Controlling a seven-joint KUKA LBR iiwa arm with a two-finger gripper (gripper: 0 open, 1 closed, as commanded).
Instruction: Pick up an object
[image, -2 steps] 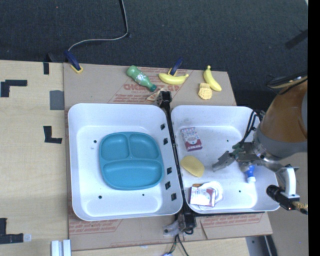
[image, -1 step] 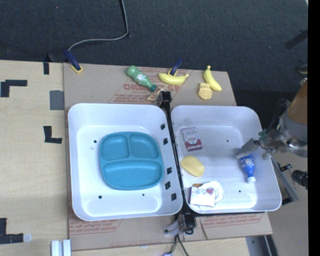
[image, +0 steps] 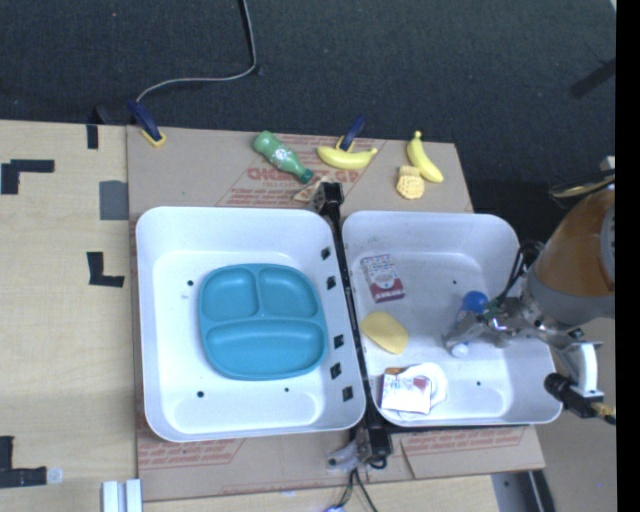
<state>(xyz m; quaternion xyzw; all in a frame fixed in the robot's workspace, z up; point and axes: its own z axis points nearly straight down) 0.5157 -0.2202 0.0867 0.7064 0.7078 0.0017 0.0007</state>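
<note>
Right white bin (image: 500, 235) floor meets the claw (image: 462, 338), holding nothing.

Glossy white plastic bins (image: 160, 330), smooth blue plastic tray (image: 263, 322), matt cardboard underlay (image: 200, 165), wood-look bench (image: 55, 330).

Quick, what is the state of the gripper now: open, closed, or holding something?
Gripper: cannot be told; it is low in the right bin, beside a blue object.

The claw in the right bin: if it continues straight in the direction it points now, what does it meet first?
The claw points toward the left of the view, across the right bin. The yellow lemon-shaped toy looks first in that line. Depth is unclear from above, so the claw might touch the bin floor before it.
</note>
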